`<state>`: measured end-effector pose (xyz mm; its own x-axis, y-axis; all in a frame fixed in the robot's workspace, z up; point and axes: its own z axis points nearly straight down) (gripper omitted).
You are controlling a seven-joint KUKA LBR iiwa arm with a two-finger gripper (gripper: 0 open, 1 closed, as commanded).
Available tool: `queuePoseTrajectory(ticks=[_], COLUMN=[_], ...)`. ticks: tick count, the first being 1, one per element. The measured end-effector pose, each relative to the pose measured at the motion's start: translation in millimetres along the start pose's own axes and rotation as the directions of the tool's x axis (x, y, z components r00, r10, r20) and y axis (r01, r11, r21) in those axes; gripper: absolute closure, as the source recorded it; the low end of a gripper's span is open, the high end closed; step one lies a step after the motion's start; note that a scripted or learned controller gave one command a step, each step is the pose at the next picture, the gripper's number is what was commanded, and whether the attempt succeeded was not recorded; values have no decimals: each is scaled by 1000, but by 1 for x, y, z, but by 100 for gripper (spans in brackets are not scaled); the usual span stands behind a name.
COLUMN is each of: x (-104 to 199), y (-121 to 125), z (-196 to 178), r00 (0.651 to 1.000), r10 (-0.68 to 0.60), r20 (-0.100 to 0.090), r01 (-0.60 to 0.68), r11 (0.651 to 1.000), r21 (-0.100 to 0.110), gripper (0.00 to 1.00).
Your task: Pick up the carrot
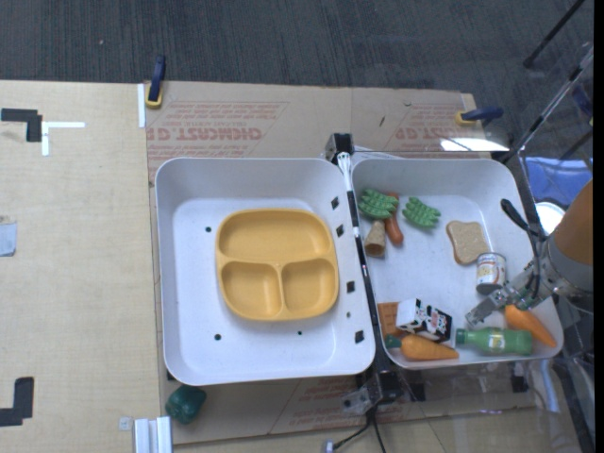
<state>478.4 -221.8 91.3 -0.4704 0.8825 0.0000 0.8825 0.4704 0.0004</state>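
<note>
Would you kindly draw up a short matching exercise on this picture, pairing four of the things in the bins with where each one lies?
Things:
1. yellow divided plate
2. bread slice
3. green bottle
4. carrot

Places:
A. right bin, on its side along the near wall
B. left bin, at the middle
C. right bin, near right corner, by the gripper
D. right bin, toward the far right, above the small can

Pairs: 1-B, 2-D, 3-A, 4-C
</note>
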Motion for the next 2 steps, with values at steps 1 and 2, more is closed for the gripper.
queuePoseTrajectory(ticks=[1,2], x=[2,0], y=[2,3], z=[0,-9], r00=[976,975], r10=[216,221], r20=[-3,1], r01=[-216,-221], r11=[976,975], r21=[-2,-4], gripper=[0,100])
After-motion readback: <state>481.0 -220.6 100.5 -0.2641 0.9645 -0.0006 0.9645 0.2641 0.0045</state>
